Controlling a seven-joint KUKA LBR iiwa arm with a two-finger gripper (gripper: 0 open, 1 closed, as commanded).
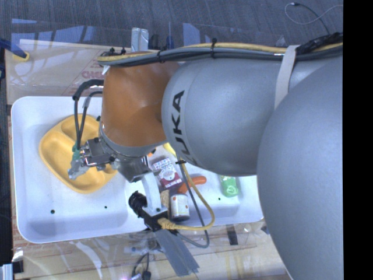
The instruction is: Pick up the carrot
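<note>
Arm: you see the arm (233,115) reaching in from the right and covering most of both bins, its orange band hanging above the left bin (35,214).
Gripper: the gripper (78,165) sits low over the yellow dish (58,142) at the left side of the left bin.
Hand state: you cannot tell from this angle, as the wrist body hides the tips.
Carrot: the orange piece you can take for the carrot (195,181) lies right of the gripper, near the middle of the bench, partly under the arm, just left of a green object (229,186).
Done: nothing yet, in your reckoning; the carrot rests in the bin, well apart from the gripper.
Left: you need the gripper brought right to the carrot, closed on it, then lifted.
</note>
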